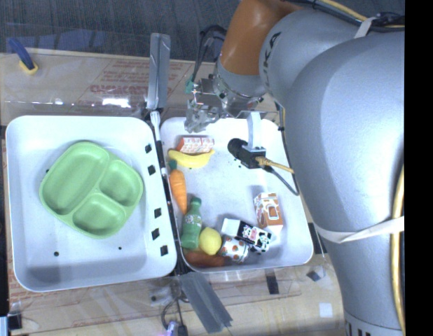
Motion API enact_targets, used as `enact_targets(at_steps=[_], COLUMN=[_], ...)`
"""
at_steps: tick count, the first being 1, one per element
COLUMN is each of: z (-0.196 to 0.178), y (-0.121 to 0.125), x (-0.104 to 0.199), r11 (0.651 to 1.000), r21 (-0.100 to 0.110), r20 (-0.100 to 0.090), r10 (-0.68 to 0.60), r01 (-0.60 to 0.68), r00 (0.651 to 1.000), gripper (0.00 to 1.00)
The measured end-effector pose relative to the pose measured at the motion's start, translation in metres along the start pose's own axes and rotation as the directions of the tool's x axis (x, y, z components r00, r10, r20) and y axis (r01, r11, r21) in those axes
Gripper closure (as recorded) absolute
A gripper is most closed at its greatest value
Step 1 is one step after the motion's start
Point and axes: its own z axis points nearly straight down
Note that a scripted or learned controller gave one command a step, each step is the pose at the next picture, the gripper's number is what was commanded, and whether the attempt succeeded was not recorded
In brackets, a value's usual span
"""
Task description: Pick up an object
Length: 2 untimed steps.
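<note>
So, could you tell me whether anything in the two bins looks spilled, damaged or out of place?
Nothing stands out. The green divided plate lies flat in the left bin. The toy foods crowd the right bin's left and near sides, the banana and carrot among them, none spilled over the rim.

Robot lab or test cell, not a home. Big grey industrial arm (342, 117) with orange band reaches in from the right over a bench (83, 75) with a brown printed board top. Two shallow white bins (20, 208) sit side by side, joined by a black-clipped divider (160, 187). Metal brackets (158, 68) clamp the bins at top and bottom. Cables (202, 47) run along the arm's wrist. Left bin holds a green divided plate (90, 187); right bin holds toy food: banana (190, 159), carrot (177, 191), bottle (192, 222), lemon (210, 241), small cartons (269, 211). Dark carpet-like floor (97, 5) behind the bench. Staged grasping setup.
</note>
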Motion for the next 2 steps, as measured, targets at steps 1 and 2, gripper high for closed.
enact_targets(at_steps=[1, 2], z=[-0.0298, -0.0394], y=[-0.0025, -0.0024], x=[0.0380, 0.0395], r11=[1.000, 1.000], r21=[0.001, 0.003], r20=[0.000, 0.001], r10=[-0.002, -0.011], r01=[0.002, 0.011], r00=[1.000, 1.000], gripper=[1.00, 1.00])
